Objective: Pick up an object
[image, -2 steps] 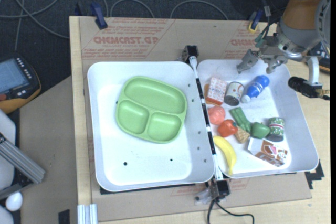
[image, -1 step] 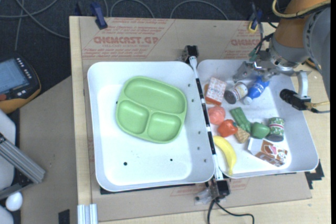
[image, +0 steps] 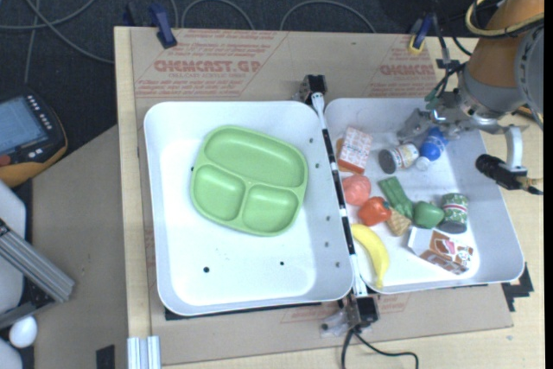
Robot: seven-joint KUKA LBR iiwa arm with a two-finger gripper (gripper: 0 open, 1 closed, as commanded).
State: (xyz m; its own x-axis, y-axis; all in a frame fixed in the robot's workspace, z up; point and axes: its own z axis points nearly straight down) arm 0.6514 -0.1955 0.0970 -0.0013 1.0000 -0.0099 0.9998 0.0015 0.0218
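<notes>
Two shallow white bins sit side by side on the brown cardboard-covered bench (image: 259,56), meeting along a black centre divider (image: 333,177) at mid-frame. The left bin (image: 173,272) carries one light green three-compartment plastic tray (image: 249,180), with bare white floor open along its lower and left margins. The right bin (image: 501,246) is crowded in its left and lower portions; its upper-right corner is taken up by the grey arm with orange band (image: 505,39) entering from the right of the frame.

The tool (image: 421,127) stands low in the upper middle of the right bin; whether it is clenched or released cannot be told. Just beside it lie one blue round item (image: 433,146) and one small silver can (image: 399,157), apparently touching or nearly so.

Further count, right bin: one white-and-orange carton (image: 354,149), one pink-red fruit (image: 355,187), one red tomato (image: 374,211), one yellow banana (image: 372,251) against the divider, one green vegetable piece (image: 398,195), one green pepper shape (image: 428,213), one green-labelled can (image: 454,213), one flat printed packet (image: 444,250)
</notes>
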